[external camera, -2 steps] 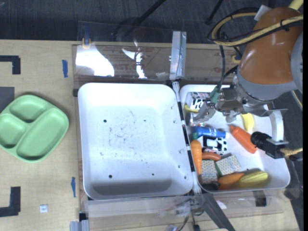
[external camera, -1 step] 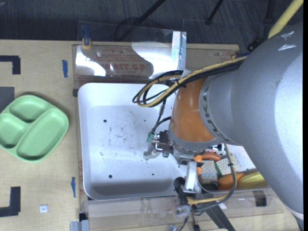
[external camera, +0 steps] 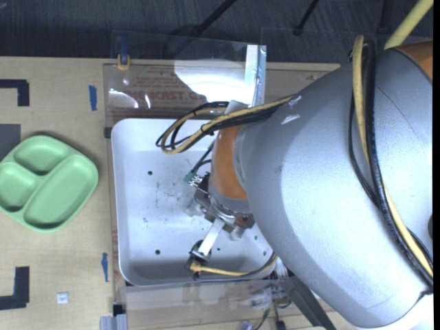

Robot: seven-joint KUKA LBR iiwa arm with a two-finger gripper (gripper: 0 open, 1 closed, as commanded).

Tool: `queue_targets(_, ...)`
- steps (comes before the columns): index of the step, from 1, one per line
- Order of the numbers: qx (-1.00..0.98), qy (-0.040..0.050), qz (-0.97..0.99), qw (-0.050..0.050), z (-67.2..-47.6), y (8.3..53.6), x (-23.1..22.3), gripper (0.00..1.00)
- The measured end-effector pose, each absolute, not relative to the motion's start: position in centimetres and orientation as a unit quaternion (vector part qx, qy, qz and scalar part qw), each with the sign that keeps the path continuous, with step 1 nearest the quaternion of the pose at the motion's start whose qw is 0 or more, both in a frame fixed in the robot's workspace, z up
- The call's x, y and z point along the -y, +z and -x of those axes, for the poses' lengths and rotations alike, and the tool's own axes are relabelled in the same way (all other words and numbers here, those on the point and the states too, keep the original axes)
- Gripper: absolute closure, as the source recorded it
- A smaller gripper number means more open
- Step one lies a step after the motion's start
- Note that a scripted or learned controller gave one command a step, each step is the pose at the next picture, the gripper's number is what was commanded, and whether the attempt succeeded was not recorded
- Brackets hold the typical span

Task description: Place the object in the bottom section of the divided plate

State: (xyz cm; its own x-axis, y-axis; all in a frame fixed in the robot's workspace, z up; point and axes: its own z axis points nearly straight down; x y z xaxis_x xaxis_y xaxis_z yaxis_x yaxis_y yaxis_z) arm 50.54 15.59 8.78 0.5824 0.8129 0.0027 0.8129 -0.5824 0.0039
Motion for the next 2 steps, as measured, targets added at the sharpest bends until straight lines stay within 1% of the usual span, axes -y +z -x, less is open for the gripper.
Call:
queue_targets(1,-0.458,0.0031,-0.889,0.001,-50.6,9.8,-15.7,1.0)
queue_targets(2,-0.618,0.0,-0.786,0.0,-61.2,12.0,-22.6,1.0)
